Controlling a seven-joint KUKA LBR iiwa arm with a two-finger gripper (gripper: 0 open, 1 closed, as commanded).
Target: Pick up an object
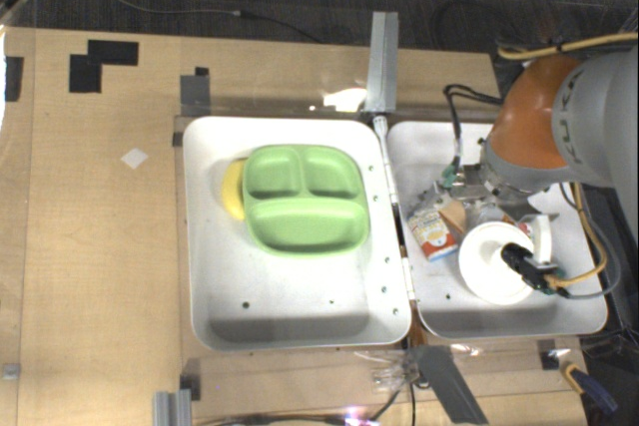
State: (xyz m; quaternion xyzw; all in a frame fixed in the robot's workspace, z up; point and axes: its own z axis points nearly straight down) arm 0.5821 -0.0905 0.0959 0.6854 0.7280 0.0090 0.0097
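In the right bin (574, 309), a small carton with red print (431, 235) lies near the left wall, and just beside it is a small brown block (452, 214). These are the likely things to pick up (the task names no particular object). The gripper (469, 200) is low over them, under the grey and orange arm (559, 120); whether it is spread or pressed together cannot be told, because the wrist hides it. A white round disc (491, 262) sits near the carton. In the left bin (300, 324) rests a green divided plate (303, 197) over a yellow object (232, 190). Nothing looks lifted yet, so the grasp and the lift probably remain.
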